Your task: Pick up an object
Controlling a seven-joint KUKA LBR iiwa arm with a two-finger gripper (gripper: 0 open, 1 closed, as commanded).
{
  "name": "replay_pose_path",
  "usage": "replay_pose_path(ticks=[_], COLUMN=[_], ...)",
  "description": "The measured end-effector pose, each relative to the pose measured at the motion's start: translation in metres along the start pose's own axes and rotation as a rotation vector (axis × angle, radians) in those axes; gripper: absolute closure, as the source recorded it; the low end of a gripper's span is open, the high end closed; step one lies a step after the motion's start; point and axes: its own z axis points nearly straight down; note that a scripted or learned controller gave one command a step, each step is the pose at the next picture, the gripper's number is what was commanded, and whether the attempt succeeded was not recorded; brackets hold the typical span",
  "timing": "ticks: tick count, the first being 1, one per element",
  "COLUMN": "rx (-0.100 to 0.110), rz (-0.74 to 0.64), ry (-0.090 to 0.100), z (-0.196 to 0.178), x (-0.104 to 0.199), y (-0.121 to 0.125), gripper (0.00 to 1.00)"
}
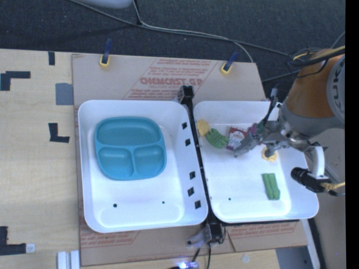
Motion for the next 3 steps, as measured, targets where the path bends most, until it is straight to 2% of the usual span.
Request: replay_pose_path(ticks=[1, 2, 3], rx=[-0.010, -0.006, -0.012], rz=[-0.003, -0.003, -0.002], ry=[-0.001, -0.001, -0.002], z=[-0.006, 0.054, 0.103], x=[0.001, 0.001, 0.001], y=[0.002, 0.010, 0.011], gripper=[0.00, 0.00, 0.00])
